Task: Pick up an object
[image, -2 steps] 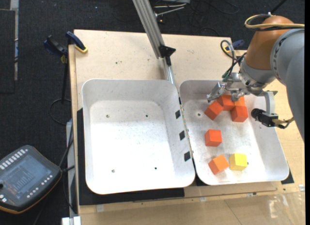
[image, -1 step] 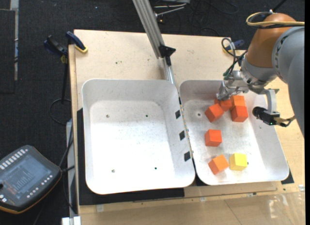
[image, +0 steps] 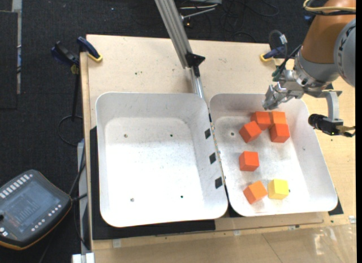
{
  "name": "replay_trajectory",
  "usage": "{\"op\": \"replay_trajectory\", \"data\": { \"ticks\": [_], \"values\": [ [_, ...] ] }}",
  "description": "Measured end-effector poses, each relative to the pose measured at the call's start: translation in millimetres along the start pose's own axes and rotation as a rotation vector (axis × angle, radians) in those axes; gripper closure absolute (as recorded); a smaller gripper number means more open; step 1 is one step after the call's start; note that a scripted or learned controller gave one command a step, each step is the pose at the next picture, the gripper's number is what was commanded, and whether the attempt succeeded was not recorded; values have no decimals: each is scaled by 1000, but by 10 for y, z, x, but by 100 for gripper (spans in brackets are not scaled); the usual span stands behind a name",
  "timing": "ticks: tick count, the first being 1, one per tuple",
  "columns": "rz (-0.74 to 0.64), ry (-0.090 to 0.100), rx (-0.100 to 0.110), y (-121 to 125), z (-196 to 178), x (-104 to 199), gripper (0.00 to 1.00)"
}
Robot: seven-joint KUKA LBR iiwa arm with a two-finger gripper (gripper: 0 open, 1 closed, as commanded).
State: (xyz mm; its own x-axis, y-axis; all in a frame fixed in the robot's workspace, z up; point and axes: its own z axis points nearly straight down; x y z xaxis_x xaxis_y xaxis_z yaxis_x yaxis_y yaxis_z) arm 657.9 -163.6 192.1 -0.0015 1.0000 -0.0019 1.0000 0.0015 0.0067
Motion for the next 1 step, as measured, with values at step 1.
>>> {"op": "replay_trajectory", "data": {
  "ticks": [1],
  "values": [
    [0,0,1,14,-256,-2,100]
  ]
}}
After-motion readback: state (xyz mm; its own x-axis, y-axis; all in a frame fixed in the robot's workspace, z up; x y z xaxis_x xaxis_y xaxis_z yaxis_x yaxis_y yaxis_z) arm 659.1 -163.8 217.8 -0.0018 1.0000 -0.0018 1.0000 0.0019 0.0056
